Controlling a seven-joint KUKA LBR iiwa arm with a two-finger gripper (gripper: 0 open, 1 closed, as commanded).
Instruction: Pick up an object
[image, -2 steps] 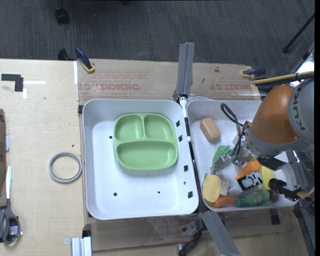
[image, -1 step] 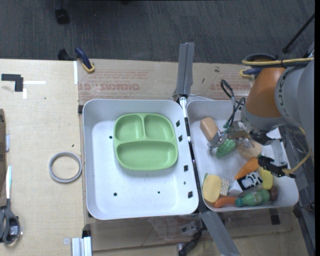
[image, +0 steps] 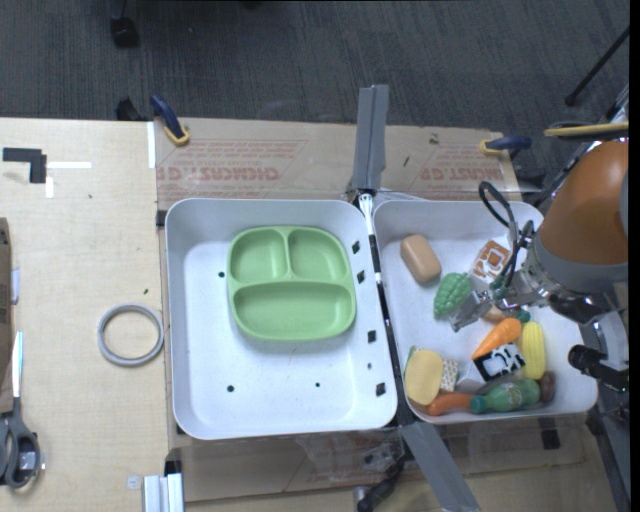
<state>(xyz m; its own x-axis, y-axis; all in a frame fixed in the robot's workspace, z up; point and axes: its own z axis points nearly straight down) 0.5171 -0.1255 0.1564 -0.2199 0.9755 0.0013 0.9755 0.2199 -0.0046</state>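
Gripper (image: 470, 316) low in right bin (image: 455, 212), can't tell jaw state; nearest targets green toy (image: 452, 295) and carrot (image: 497, 336) sit close together, so centre on one, descend straight, avoid nudging neighbours.

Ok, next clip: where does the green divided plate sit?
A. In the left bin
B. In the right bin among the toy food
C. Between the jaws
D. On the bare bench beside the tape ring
A: the green divided plate lies flat in the left bin, while the toy food such as the carrot and corn fills the right bin.
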